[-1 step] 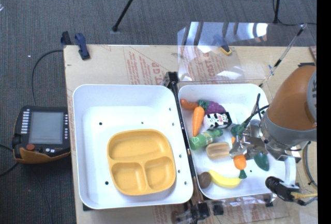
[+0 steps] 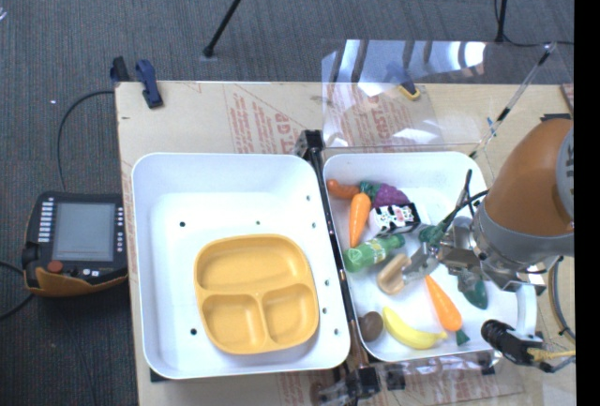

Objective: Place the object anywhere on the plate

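Note:
A yellow plate [image 2: 253, 290] with three compartments lies in the left white bin [image 2: 169, 198], and nothing rests on it. My gripper [image 2: 419, 261] is down inside the right bin [image 2: 441, 172], among toy food. It sits right at a tan bread-like piece [image 2: 392, 274], at that piece's upper right end. I cannot make out whether it touches or holds the piece. An orange carrot [image 2: 444, 303] lies just to the gripper's lower right, and a green vegetable [image 2: 369, 254] lies to its left.
The right bin also holds a second carrot [image 2: 358, 218], a purple piece [image 2: 393, 196], a black-and-white carton [image 2: 394, 219], a banana [image 2: 412, 330], a brown piece [image 2: 372, 325] and a teal piece [image 2: 474, 293]. A clear plastic screen [image 2: 422, 95] stands behind it.

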### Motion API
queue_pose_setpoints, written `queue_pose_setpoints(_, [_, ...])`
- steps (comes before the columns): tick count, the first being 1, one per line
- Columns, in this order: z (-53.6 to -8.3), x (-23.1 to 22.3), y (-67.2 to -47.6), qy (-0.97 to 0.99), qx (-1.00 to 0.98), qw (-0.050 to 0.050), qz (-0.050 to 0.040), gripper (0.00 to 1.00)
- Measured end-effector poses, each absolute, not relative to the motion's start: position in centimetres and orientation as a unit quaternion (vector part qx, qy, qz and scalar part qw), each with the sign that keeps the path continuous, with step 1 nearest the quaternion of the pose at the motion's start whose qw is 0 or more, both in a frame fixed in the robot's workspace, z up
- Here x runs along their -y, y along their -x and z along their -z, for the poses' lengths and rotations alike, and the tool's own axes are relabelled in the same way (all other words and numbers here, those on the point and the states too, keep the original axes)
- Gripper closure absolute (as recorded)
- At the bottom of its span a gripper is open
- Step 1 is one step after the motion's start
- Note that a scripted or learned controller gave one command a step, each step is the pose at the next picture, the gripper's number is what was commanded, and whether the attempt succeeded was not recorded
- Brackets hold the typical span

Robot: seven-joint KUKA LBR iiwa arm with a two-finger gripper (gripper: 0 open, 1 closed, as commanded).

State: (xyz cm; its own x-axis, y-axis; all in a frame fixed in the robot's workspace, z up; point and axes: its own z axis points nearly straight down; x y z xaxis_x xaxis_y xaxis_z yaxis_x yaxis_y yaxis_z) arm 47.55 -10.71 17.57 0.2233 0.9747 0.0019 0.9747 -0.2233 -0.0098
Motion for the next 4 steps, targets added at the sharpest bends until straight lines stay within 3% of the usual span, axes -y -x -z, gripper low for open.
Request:
queue_pose_setpoints(1, [-15.7, 10.2, -47.4, 0.806, 0.592, 0.007, -0.0038, 0.00])
queue_pose_setpoints(2, [-13.0, 8.9, -47.4, 0.625, 0.781, 0.007, -0.0023, 0.00])
queue_pose_setpoints(4, [-15.3, 8.8, -47.6, 0.561, 0.828, 0.003, -0.0011, 0.00])
